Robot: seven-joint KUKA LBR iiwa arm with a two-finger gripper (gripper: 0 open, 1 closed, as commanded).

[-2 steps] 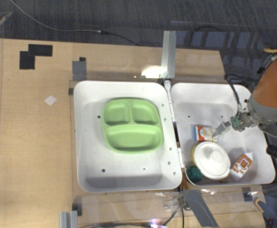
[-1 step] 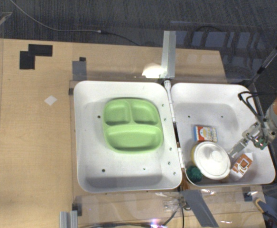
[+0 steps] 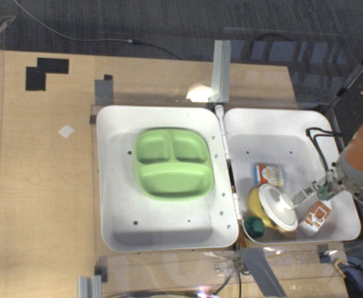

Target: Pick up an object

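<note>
Wood counter [image 3: 45, 185], two white bins side by side. Left bin [image 3: 116, 166]: green divided plate [image 3: 172, 163]. Right bin [image 3: 262, 132]: small carton [image 3: 270, 174], yellow piece [image 3: 258, 205] under a white lid [image 3: 278, 207], dark green piece [image 3: 253, 227], orange-and-white packet [image 3: 315, 217], all crowded at the near edge. Hand [image 3: 321, 190] low by the packet; cannot tell its opening. Judgement: aim for the packet, the least crowded piece, descend squarely, keep clear of the lid.
</note>
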